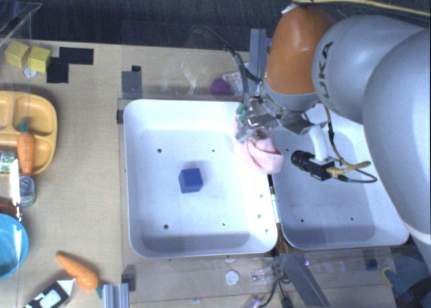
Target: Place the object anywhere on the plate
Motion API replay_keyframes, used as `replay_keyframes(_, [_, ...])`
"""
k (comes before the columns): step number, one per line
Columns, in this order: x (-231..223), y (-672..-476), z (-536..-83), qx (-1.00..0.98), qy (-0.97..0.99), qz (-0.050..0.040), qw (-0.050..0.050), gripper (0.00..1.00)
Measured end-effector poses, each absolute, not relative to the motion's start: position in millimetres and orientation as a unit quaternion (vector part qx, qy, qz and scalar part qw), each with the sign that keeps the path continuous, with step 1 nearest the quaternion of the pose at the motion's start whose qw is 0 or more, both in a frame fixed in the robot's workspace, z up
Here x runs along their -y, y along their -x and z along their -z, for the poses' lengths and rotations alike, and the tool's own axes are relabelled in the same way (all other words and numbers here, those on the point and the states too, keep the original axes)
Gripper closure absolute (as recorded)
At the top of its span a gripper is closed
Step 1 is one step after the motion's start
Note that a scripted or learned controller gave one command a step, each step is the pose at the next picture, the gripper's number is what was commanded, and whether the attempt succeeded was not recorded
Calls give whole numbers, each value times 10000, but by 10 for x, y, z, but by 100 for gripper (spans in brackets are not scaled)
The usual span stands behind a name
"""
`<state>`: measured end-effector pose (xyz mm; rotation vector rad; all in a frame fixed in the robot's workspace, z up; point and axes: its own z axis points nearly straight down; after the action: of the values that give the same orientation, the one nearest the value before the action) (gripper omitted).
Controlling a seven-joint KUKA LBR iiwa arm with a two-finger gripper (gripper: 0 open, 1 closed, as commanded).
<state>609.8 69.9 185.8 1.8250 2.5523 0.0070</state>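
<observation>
Progress on the task looked slight at this moment. The blue block (190,179) lay flat on the floor of the left bin (135,165), a little left of that bin's middle, alone and untouched. It rested on no plate.

Up and to the right of the blue block, at the wall the left bin shares with the right bin (337,226), the gripper (250,125) hung low under the arm (350,50). Whether it was spread or pressed together could not be told, since the wrist hardware and cabling hid its tips. Directly below it, and so also right of and above the blue block, sat a pale pink rounded thing (266,157). It straddled or leaned on the shared wall. It touched the gripper or sat just beneath it, but a real pinch on it could not be confirmed.

I could not settle whether the pink thing was the object to be moved or a small plate sitting tilted. If it was the object, it had at best been taken up, with carrying and setting down left to do. If it was the plate, the blue block, well apart from it, had yet to be picked up at all. On either reading the placing itself was not done.
</observation>
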Motion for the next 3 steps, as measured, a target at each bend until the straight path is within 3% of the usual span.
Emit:
replay_keyframes(1, [-834,-6642,-1860,-7097,-7045,-21,18,100])
replay_keyframes(2, [-1743,-6041,-1847,-7527,-6584,-22,5,100])
replay_keyframes(3, [-2250,-6245,-1782,-7806,-6250,-20,12,100])
